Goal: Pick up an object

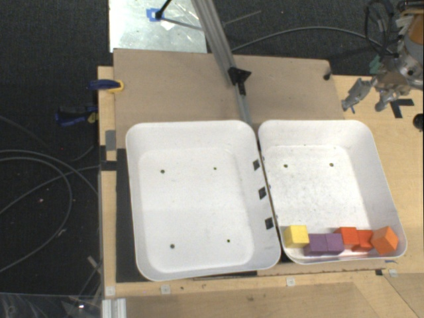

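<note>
Several small blocks lie in a row along the front wall of the right bin (pixel 318 177): a yellow block (pixel 296 234), a purple block (pixel 324 244), a red block (pixel 354 237) and an orange block (pixel 385 240). My gripper (pixel 369 98) hangs at the upper right, beyond the right bin's far rim and over the bench, well away from the blocks. Its two fingers stand spread apart, open, with nothing between them.
The left bin (pixel 199 197) sits beside the right one, joined by black clips along the shared rim. A metal pole (pixel 218 38) slants across the back of the bench. Blue clamps (pixel 99 85) grip the bench's left edge, and cables trail on the floor.
</note>
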Motion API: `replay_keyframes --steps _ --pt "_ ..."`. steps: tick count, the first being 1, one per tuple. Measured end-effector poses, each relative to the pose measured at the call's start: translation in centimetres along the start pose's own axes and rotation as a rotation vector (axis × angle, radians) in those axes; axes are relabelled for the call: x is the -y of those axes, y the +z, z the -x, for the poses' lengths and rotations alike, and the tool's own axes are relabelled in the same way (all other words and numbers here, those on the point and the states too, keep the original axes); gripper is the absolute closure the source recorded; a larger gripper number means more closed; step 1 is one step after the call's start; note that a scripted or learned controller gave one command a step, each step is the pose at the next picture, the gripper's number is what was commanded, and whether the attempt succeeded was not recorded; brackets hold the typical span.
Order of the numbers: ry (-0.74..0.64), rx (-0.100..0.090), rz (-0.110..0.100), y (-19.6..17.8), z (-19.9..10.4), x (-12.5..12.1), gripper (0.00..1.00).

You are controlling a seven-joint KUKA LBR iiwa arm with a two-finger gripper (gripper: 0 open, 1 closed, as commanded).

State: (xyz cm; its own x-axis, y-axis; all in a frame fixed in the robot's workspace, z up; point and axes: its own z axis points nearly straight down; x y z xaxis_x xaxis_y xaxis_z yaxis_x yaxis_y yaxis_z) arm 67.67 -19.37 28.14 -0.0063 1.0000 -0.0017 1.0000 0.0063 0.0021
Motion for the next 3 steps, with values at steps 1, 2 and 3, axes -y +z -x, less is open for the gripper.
replay_keyframes --steps 1,2,3 --pt "-0.004 -0.005 -0.008 7.0 -6.5 2.8 0.00" --pt "-0.003 -0.005 -0.008 13.4 -11.1 5.9 0.00" --pt "-0.002 -0.002 0.007 0.6 -14.9 11.2 0.00"
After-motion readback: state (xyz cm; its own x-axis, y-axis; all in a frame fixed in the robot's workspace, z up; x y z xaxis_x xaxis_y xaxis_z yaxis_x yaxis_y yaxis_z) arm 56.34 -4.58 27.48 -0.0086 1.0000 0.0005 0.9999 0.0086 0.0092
